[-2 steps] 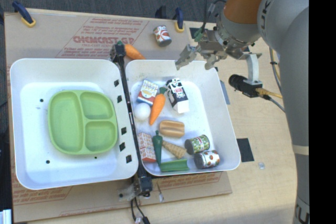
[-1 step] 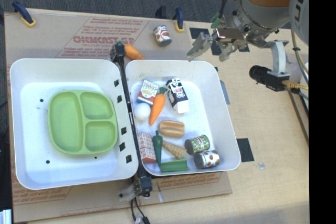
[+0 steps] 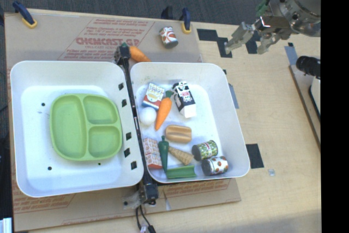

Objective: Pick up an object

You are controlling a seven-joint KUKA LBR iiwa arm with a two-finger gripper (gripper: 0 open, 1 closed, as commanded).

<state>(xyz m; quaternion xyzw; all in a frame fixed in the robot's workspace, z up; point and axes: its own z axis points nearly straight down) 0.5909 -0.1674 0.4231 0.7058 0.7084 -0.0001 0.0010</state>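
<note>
The right bin (image 3: 232, 117) holds several toy foods: a carrot (image 3: 162, 112), a black-and-white milk carton (image 3: 184, 99), a small colourful carton (image 3: 152, 96), a white egg (image 3: 147, 116), a hot dog bun (image 3: 178, 133), a green can (image 3: 205, 149), a red can (image 3: 215, 165), an ice cream cone (image 3: 183, 156) and a red box (image 3: 151, 153). My gripper (image 3: 250, 41) hangs above the bare bench, beyond the bin's far right corner. Its fingers are open, spread apart with nothing between them.
The left bin (image 3: 27, 90) bears a green divided plate (image 3: 85, 127). A small can (image 3: 168, 36) lies on the cardboard behind the bins. A small orange carrot (image 3: 138, 54) rests by the clamp where the bins meet. Black tape marks dot the bench at right.
</note>
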